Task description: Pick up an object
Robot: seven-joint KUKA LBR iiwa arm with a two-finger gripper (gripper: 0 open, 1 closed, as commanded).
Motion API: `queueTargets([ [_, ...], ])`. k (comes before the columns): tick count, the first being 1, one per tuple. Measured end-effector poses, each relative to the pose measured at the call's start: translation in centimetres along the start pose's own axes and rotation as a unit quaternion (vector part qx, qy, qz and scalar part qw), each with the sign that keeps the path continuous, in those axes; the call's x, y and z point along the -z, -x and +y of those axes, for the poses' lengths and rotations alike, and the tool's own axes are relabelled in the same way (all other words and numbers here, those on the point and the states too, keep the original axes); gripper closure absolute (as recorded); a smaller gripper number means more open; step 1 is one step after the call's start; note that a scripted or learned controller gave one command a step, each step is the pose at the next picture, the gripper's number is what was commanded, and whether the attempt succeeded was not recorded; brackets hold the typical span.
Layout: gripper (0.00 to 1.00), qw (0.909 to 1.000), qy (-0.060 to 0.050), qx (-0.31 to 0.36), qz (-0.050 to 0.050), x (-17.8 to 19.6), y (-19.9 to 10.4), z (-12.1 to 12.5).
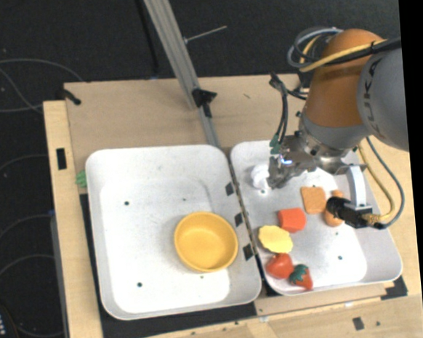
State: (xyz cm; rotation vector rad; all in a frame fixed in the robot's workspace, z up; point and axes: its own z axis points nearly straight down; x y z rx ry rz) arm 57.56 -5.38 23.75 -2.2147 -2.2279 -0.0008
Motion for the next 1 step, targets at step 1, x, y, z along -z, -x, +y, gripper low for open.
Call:
queueTargets([
  [1, 1.00, 1.0000, 0.000, 0.001, 0.001, 0.36, -4.52, -0.58],
])
